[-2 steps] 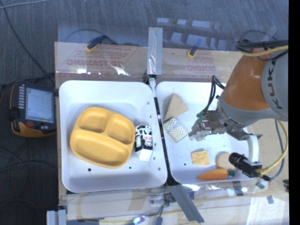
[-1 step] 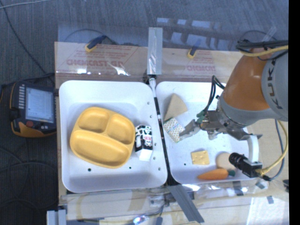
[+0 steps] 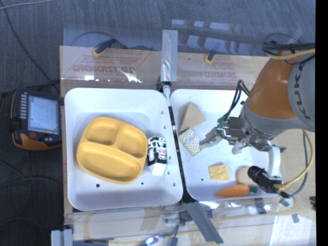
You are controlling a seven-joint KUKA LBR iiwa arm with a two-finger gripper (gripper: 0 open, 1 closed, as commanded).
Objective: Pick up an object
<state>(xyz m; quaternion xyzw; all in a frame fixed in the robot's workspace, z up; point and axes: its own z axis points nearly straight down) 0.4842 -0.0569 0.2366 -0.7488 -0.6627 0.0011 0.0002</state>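
**Ana:** Camera view, left to right: the left bin (image 3: 77, 188) holds a yellow divided plate (image 3: 111, 148) and, touching its right edge, a small black-and-white carton (image 3: 157, 150). Neither is near the arm.

**Ben:** And the right bin (image 3: 205, 99)?

**Ana:** 5 things. A patterned packet (image 3: 189, 141) lies just beside the centre divider, with a tan wedge (image 3: 191, 116) above it. Lower down sit a yellow cheese square (image 3: 219, 172), a carrot (image 3: 233, 190) by the front wall and a round bun (image 3: 243, 175), partly hidden by a black part of the arm.

**Ben:** The gripper (image 3: 210, 138)?

**Ana:** It sits just right of the packet, so I'd judge that the target. I cannot tell whether the jaws are apart or together; nothing shows between them.

**Ben:** Risks?

**Ana:** The packet looks flat and thin, so the tips could slide over it or push it against the divider. A descent slightly off could also catch the wedge, which nearly touches it.
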